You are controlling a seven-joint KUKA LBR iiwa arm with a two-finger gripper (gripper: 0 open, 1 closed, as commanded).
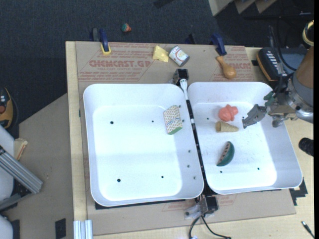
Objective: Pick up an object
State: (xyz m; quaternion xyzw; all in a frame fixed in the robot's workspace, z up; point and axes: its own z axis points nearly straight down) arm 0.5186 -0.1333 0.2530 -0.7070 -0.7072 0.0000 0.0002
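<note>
A: Quick pass. Where were the pickables when you looked?

B: Right bin (pixel 279 148) had three: a pink lumpy toy (pixel 228 112) near the top, a tan cone (pixel 227 127) just below it, and a watermelon slice (pixel 225 154) lower, approx mid-bin. Left bin (pixel 99 148) had one patterned block (pixel 173 119) near its right wall. Your gripper (pixel 253 116) hung over the right bin, just right of the cone, nothing between the jaws. Whether they stood apart or together, can't tell; too small and dark.

A: Handling?

B: My guess: all light, toy-food stuff. Pink one looked rubbery w/ bumps, prob soft, gives a bit. Cone looked stiff, smooth, tapered, so it'd likely slip out toward the tip. You'd want to close across its wide end, or across the pink toy's middle.

A: Slice?

B: Flat, curved, green rind w/ red face, lying low on the bin floor. Hard to get under, I'd say. Block looked boxy w/ printed faces, easy flat sides, but it sat close to the wall.

A: Bin itself?

B: Smooth white plastic, glossy, shallow, rounded corners. Things would prob slide if you nudged them. Surface (pixel 124 61) under it was brown printed board.
</note>
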